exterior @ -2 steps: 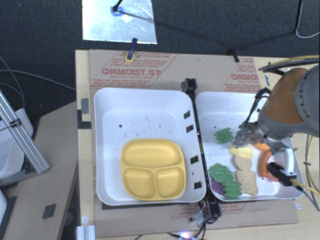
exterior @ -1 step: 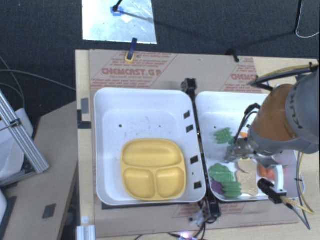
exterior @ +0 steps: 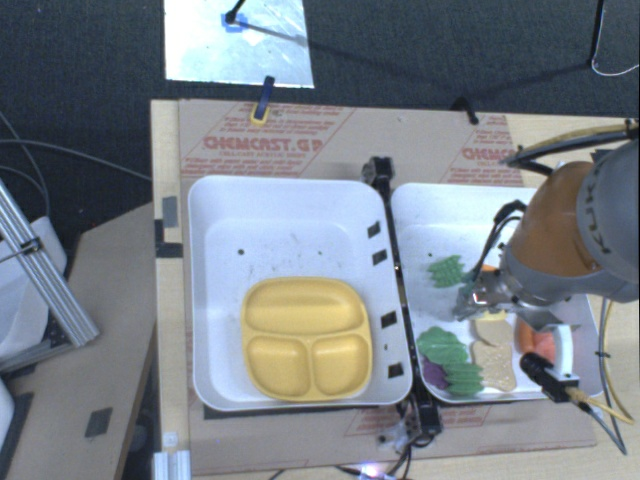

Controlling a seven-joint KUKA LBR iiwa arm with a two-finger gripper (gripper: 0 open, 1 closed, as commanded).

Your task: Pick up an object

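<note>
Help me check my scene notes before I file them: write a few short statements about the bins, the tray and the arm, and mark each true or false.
1. The yellow tray lies in the left bin. True.
2. The yellow tray has three compartments. True.
3. The green leafy pieces lie in the left bin. False: they are in the right bin.
4. The arm is over the left bin. False: it is over the right bin, with the gripper low among the items there.
5. A tan flat piece lies in the right bin. True.
</note>
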